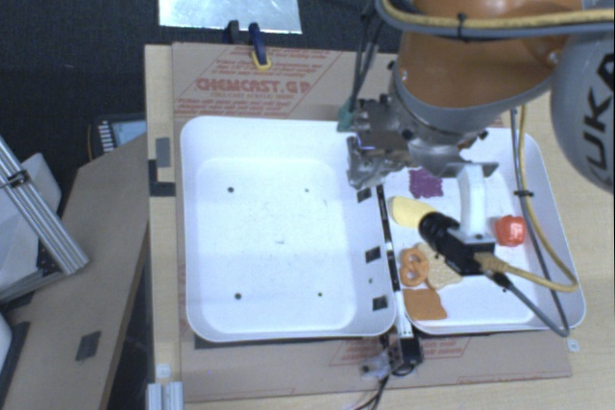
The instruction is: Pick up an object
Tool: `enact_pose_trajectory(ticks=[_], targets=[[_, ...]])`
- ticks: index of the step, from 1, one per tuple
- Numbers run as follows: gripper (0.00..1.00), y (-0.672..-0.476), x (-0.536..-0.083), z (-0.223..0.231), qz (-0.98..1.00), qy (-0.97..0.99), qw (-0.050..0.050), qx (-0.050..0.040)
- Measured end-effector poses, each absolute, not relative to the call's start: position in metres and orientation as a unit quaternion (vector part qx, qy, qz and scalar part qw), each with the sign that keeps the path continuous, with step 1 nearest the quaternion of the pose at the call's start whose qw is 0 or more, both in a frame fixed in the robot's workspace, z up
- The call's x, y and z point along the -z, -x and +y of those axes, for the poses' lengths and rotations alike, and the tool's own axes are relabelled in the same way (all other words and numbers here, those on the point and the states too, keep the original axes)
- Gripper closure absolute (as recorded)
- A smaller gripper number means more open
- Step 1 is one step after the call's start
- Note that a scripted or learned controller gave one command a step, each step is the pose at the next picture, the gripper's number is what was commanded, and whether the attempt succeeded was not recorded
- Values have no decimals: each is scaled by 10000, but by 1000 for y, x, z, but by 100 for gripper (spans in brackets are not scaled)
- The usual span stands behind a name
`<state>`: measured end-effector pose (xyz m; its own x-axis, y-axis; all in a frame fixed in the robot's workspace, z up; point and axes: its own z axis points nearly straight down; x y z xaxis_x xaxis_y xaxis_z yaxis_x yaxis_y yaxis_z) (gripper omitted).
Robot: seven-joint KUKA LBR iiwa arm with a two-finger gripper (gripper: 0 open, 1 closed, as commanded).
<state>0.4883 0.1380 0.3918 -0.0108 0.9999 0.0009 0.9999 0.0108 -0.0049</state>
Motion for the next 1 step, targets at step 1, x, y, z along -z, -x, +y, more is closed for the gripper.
enact_pose_trajectory(ticks=[1], targets=[[100,-487,-490,174,-7100,7041,-22,63]])
